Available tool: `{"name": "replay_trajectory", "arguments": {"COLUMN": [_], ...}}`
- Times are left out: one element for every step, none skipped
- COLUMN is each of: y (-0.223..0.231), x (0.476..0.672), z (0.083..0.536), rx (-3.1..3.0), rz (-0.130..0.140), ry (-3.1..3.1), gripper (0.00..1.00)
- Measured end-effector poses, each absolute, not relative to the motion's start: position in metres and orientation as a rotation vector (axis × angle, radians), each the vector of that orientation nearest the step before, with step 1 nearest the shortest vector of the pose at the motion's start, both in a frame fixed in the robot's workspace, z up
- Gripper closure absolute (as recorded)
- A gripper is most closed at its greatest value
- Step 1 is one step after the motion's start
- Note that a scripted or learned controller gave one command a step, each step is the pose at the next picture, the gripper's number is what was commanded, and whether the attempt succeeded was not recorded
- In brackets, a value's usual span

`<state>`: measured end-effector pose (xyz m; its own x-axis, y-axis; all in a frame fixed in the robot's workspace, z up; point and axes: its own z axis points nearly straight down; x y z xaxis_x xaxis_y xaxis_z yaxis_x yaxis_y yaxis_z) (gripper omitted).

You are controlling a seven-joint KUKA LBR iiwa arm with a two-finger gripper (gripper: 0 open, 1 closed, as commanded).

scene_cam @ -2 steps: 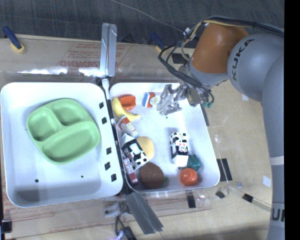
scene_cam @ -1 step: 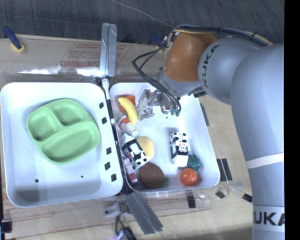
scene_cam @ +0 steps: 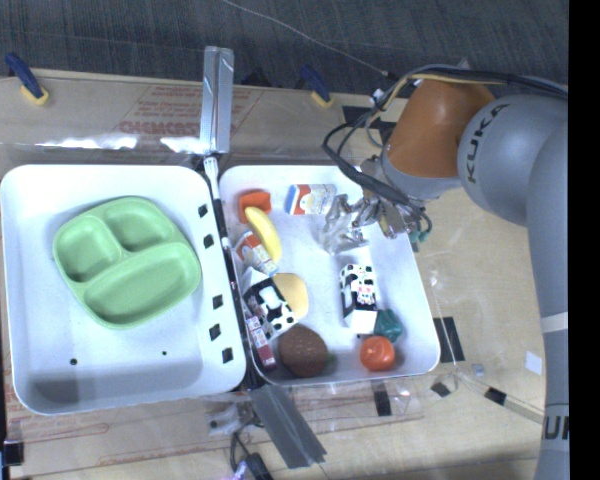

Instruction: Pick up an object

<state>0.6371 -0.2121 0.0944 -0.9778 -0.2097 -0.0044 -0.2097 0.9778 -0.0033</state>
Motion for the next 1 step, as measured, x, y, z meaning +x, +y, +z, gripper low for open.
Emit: {"name": "replay_trajectory", "arguments": {"y": [-0.1025], "x": [0.6589], "z": [0.0938], "rx": [-0.308], "rz": [0.001], "ry": [3.123], "gripper": [1.00]}}
